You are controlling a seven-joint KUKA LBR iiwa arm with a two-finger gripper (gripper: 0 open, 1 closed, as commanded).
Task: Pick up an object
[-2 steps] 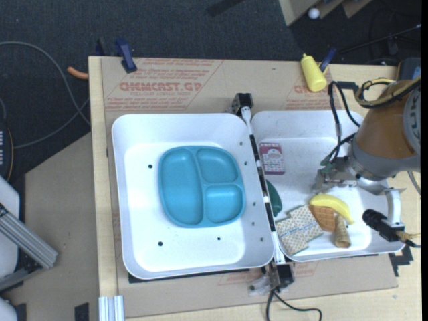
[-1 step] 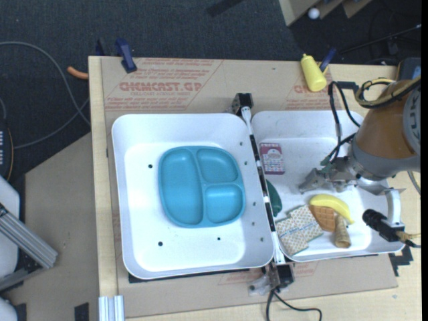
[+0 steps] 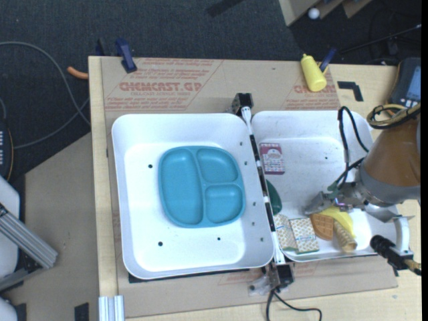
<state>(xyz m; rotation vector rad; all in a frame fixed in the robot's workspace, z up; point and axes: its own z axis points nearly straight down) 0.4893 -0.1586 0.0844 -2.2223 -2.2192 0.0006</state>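
Observation:
In the right bin (image 3: 314, 134), several small items lie along the front. A yellow banana-like piece (image 3: 342, 221) and a brown piece (image 3: 322, 225) lie together, with two small patterned boxes (image 3: 297, 233) to their left. A dark green object (image 3: 273, 198) rests against the left wall of this bin, and a small maroon and white packet (image 3: 271, 158) lies farther back. My gripper (image 3: 326, 204) comes in from the right on the grey arm (image 3: 391, 169) and hangs low just above the yellow and brown pieces. Nothing visibly sits in its grasp.
The left bin (image 3: 134, 146) holds a blue divided plate (image 3: 200, 184). A yellow bottle (image 3: 312, 72) lies on the bench behind the right bin. A blue clamp (image 3: 125, 55) sits at the back left, and a black clamp (image 3: 242, 101) sits between the bins. Cables (image 3: 348, 129) loop over the right bin's far corner.

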